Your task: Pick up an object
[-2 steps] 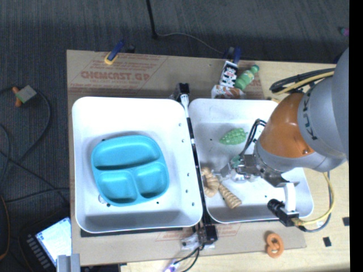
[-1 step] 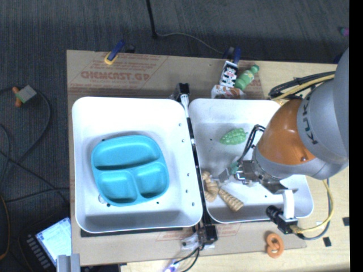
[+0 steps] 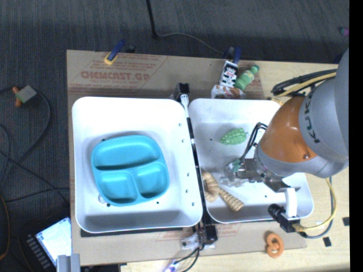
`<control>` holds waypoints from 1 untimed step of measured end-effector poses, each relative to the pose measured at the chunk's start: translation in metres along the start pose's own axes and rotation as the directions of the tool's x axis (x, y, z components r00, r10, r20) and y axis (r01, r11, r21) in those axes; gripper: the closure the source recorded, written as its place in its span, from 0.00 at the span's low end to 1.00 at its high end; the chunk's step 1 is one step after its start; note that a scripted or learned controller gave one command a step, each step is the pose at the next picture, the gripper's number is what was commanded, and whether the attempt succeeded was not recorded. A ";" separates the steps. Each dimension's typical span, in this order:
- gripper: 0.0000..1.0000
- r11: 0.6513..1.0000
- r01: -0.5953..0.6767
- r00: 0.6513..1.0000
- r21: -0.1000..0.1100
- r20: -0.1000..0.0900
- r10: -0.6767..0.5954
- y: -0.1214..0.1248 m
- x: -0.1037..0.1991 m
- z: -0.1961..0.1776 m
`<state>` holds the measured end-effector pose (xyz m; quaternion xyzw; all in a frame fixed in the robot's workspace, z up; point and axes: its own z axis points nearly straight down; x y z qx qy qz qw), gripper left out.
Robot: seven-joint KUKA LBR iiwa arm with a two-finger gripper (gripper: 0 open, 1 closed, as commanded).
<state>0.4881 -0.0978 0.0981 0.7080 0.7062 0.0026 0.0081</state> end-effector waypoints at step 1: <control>1.00 1.000 0.003 1.000 0.006 -0.004 -0.002 0.084 -0.061 0.011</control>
